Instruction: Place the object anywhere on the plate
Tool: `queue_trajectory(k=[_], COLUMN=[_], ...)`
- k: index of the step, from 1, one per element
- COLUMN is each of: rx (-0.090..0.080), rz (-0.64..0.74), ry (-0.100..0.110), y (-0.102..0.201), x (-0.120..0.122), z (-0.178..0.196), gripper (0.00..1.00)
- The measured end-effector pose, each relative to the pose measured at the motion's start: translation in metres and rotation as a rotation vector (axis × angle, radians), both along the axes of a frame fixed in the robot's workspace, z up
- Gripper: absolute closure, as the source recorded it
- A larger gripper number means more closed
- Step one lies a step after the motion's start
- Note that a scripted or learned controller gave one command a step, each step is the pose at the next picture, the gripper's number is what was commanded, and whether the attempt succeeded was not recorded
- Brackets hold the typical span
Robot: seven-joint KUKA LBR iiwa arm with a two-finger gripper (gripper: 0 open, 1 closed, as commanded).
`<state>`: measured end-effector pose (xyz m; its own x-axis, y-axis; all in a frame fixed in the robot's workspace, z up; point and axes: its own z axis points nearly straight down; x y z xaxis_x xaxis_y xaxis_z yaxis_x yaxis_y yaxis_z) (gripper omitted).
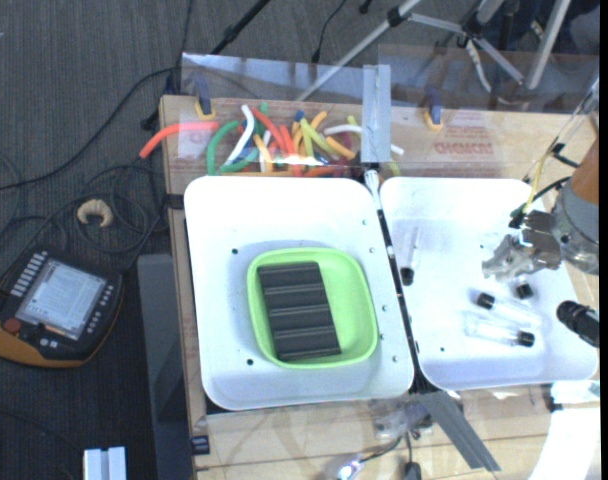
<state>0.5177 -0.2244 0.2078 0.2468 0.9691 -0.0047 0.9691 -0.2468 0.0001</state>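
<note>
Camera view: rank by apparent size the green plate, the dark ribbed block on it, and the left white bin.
1. Left shallow white bin
2. Green square plastic plate
3. Dark grey ribbed rectangular block, which lies within the plate's rim

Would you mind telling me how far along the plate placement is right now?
Done: a dark ridged block already lies on the green plate in the left bin. In hand: the gripper hovers over the right bin. Left: clear tubes lie there.

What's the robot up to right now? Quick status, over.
Gripper low over right bin, near small clear tubes. Green plate in left bin, dark ridged block already on it. Path between bins open.
</note>
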Motion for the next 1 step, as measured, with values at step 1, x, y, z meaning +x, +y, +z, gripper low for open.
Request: queue_trajectory(k=[1], rx=[0.006], rz=[0.235], ry=[0.002], y=[0.0359], x=[-0.0338], z=[-0.0374], gripper=[1.0])
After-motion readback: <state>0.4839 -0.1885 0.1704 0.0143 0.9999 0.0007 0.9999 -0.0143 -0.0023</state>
